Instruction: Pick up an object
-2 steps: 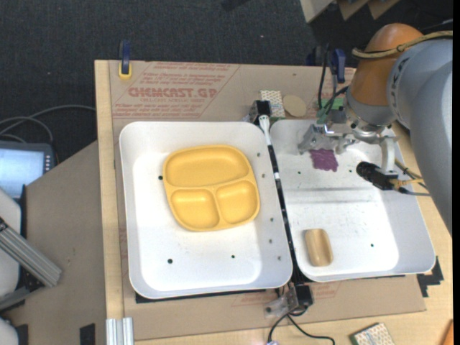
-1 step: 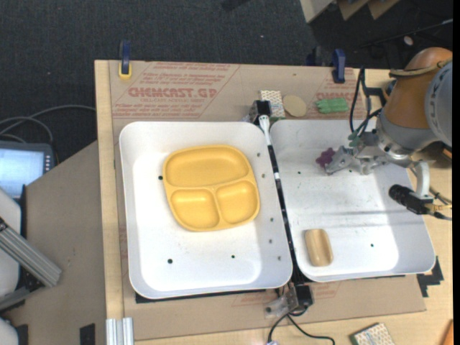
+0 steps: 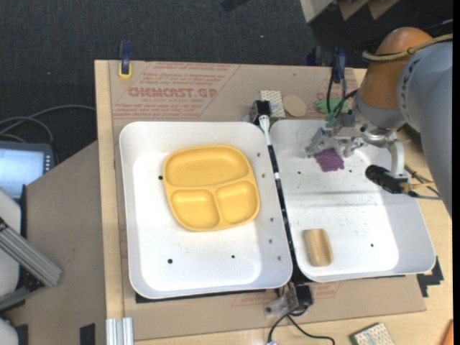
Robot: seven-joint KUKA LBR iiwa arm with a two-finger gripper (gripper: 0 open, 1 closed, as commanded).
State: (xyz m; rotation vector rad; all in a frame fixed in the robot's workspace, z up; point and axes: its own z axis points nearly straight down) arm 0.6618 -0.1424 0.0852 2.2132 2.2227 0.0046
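The tool (image 3: 332, 139) hangs just above the purple lump (image 3: 330, 161), finger state impossible to tell; it should descend squarely before pinching.

Smooth, glossy yellow plastic tray (image 3: 210, 187) — in a matt white bin (image 3: 144, 214) — on brown cardboard (image 3: 180, 92).

- The grey KUKA arm with its orange band (image 3: 394, 49) reaches in from the right.
- Its two-finger metal gripper (image 3: 332, 144) points downward, held low.
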